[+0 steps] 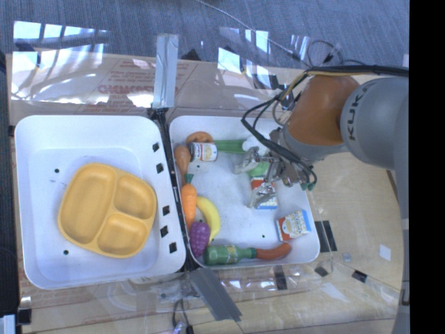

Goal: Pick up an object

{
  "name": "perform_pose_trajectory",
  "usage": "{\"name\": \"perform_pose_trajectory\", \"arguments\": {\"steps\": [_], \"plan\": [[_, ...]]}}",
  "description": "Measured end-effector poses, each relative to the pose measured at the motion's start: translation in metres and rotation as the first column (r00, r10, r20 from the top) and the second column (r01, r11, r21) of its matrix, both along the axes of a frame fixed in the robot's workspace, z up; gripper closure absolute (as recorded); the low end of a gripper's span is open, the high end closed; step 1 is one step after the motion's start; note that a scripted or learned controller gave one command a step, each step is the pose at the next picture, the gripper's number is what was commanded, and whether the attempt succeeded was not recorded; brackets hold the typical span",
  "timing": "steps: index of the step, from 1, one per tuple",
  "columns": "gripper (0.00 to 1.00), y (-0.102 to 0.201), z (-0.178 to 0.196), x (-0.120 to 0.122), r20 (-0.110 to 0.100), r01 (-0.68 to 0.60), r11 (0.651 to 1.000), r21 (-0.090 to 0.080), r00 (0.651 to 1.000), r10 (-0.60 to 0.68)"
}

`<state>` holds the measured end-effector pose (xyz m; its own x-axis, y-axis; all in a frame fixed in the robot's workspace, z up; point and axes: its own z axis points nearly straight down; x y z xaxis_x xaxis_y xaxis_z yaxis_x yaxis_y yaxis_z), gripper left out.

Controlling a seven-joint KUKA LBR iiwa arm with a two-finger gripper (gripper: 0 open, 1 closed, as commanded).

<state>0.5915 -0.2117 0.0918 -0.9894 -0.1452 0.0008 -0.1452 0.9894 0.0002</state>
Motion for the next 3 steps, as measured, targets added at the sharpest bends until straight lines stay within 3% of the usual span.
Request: {"name": "perform_pose_trajectory", "arguments": {"steps": [1,2,3], "plan": [[1.0,0.003,0.013,0.003,0.006,-0.008,1.0,0.0,1.0,0.008],[1.0,0.026,0.13,0.063,0.016,0.09,0.996,-0.002,0.996,-0.09],[1.0,0.007,0.07,0.01,0.0,-0.357,0.934,0.001,0.934,0.357]]}}
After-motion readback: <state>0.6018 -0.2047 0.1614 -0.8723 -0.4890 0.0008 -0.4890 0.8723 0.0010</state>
